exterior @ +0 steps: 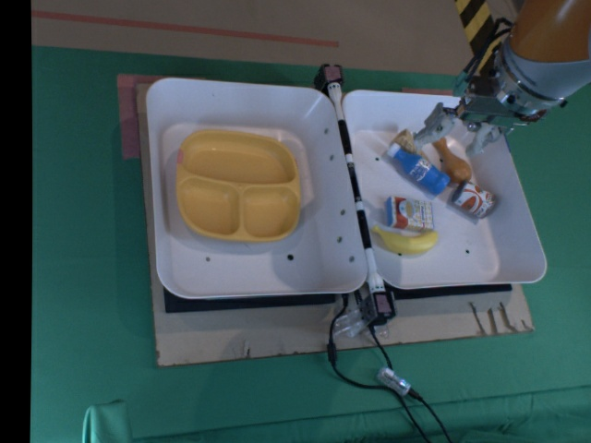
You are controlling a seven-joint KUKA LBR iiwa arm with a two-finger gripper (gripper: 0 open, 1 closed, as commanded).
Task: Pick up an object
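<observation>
Look at the right white bin (517,247) — your things lie there. A blue plastic bottle with a white cap (417,170) lies slanted near the top, and a brown chicken-leg toy (452,159) sits just beside it. Below them rest a small red and white can (473,199), a little orange and blue carton (409,212) and a yellow banana (405,240). The grey gripper (459,135) hangs over the chicken leg with its fingers spread wide, holding nothing. In the left white bin (185,275) you see a yellow tray with three parts (238,185).
</observation>
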